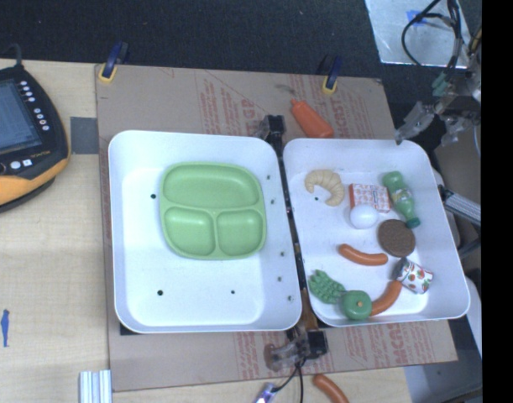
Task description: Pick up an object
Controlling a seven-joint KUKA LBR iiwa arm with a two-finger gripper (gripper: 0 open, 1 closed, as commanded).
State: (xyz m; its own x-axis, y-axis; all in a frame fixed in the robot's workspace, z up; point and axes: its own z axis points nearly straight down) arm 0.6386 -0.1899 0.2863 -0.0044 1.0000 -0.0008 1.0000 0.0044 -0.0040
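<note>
Nearest the lens, an orange sausage-shaped piece (327, 386) lies on the brown cardboard sheet (231, 99) and is cut off by the bottom edge, beside a small dark clip with wires (294, 353) that is hard to make out. On the desk (38, 275) the left bin (130, 225), smooth white plastic with rounded corners, holds a pale green three-part plate (213, 209). The right bin (441, 217) carries the toy food: a ridged beige croissant (327, 185), a white egg (363, 217), a red-and-white packet (369, 195), a green bottle (400, 196), a flat brown disc (397, 238), a glossy sausage (363, 256), a carrot (387, 295), a leafy green piece (326, 286) and a round green piece (357, 305). At upper right the hand (424, 117) hangs beyond the bin's corner, blurred among cables; I cannot tell its state.
</note>
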